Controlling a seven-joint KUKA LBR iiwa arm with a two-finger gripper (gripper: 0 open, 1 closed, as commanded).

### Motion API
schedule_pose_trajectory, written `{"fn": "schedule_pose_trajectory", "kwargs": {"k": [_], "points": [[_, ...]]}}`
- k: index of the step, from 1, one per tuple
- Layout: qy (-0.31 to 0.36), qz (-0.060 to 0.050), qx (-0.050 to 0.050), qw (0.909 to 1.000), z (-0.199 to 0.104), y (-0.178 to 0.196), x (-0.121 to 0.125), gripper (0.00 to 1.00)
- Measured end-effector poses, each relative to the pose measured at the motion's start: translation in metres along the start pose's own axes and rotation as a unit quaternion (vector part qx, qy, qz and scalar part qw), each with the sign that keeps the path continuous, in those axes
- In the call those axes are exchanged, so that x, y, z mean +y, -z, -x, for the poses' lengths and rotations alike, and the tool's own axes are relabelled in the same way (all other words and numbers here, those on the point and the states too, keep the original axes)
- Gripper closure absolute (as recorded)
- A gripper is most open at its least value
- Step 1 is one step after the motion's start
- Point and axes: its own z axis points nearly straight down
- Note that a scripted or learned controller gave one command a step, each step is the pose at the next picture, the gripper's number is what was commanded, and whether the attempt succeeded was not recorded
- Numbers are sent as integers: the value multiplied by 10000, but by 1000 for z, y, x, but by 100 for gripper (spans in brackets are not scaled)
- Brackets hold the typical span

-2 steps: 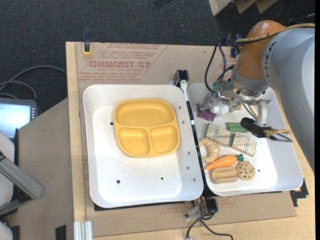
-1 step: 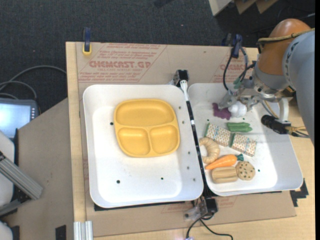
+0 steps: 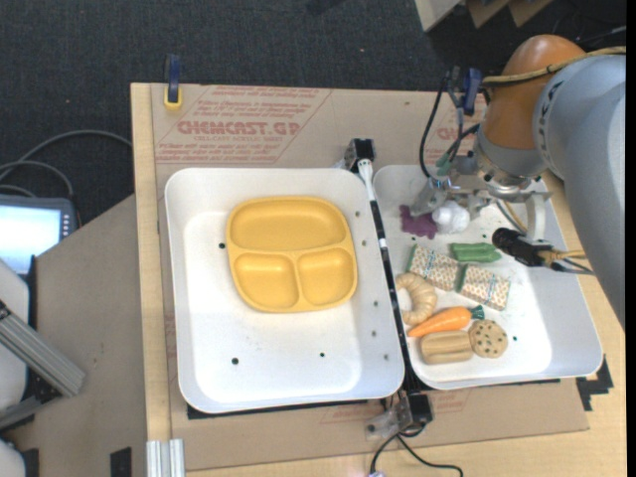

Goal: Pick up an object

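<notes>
Gripper lowered at purple toy – fingers' state cannot be told – grasp best centred, clear of right bin wall.

I am looking down on a dark grey carpet that is covering the floor around the bench. A sheet of brown cardboard with red printing is lying over the bench top, and a blue clamp is gripping its far left corner. At the left edge a lit screen is glowing pale blue, with a black cable curling over the carpet beside it. A grey metal rail is slanting across the lower left corner. Even light is falling over everything, throwing soft shadows.
</notes>
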Motion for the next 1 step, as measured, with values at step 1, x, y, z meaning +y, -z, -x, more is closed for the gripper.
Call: {"fn": "schedule_pose_trajectory", "kwargs": {"k": [1], "points": [[-10, 0, -2, 10000, 2, 10, 0, 100]]}}
